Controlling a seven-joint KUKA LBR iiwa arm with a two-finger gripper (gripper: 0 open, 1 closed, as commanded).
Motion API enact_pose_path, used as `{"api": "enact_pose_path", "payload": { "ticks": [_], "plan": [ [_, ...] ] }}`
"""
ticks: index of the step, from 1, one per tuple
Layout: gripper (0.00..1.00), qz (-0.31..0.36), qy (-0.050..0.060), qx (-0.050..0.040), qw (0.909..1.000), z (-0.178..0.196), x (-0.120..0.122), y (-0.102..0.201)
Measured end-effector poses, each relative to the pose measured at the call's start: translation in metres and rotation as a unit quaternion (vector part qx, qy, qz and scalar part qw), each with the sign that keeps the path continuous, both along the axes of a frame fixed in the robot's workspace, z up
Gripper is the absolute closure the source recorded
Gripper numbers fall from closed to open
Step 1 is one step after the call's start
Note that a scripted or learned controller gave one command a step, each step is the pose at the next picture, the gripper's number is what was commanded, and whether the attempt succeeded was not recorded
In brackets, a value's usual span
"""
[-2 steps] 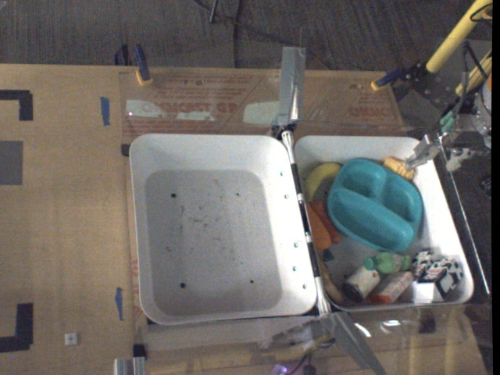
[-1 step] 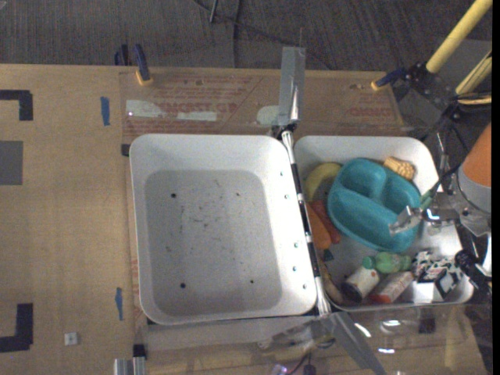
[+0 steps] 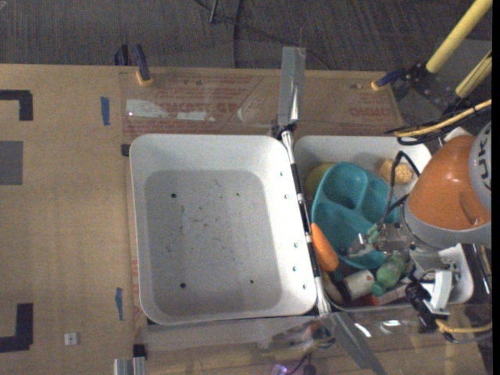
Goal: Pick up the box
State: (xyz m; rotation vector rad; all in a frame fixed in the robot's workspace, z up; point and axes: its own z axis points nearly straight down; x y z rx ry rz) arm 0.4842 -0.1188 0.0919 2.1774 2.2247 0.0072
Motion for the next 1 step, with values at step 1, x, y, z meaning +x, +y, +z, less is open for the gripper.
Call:
{"api": "enact_pose_path", "payload": {
  "ticks": [1],
  "plan": [
    [0.00, 0.000, 0.000, 0.0001, 1.0000, -0.0001, -0.0001, -0.0002]
  ]
}}
